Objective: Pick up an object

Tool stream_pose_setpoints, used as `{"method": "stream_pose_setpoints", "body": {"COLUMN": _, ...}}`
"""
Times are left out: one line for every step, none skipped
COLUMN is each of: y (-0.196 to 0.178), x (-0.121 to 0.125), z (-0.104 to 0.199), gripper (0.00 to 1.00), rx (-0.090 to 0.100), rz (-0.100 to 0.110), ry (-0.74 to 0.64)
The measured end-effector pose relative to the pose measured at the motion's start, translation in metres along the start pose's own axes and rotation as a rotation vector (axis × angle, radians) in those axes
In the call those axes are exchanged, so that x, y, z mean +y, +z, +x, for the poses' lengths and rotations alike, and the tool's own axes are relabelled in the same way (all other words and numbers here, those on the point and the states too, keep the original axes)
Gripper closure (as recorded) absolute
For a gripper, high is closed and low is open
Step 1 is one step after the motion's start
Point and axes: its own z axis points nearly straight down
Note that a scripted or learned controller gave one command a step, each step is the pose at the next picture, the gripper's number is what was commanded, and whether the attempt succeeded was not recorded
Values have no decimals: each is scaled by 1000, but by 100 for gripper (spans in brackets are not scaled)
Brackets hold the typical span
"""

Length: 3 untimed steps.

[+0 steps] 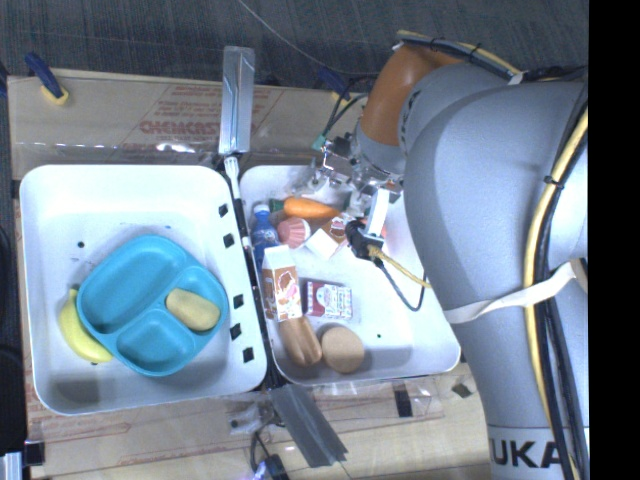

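Note:
My gripper [333, 180] hangs over the far end of the right bin [420, 318], just above an orange carrot [310, 208]. The arm's orange band and grey body cover the bin's right side. Close below the carrot lie a blue bottle [263, 226], a pink round object [293, 231] and a small white block [320, 243]. Further forward are a tall carton [283, 288], a red packet [327, 299], a bread roll [299, 341] and a tan egg-shaped object [343, 349].
The left bin [60, 198] holds a blue divided plate [135, 303] with a yellow-brown lump [193, 309] in one compartment. A banana [78, 333] lies tucked under the plate's left edge. A black cable [400, 283] trails from the wrist across the right bin.

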Motion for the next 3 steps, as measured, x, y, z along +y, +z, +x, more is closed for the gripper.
{"method": "stream_pose_setpoints", "body": {"y": 0, "x": -61, "z": -3, "gripper": 0, "rx": 1, "rz": -4, "ry": -203}}
{"method": "stream_pose_setpoints", "body": {"y": -1, "x": -80, "z": -9, "gripper": 0, "rx": 2, "rz": -7, "ry": -345}}
{"method": "stream_pose_setpoints", "body": {"y": 10, "x": -65, "z": 2, "gripper": 0, "rx": -3, "rz": 18, "ry": -479}}
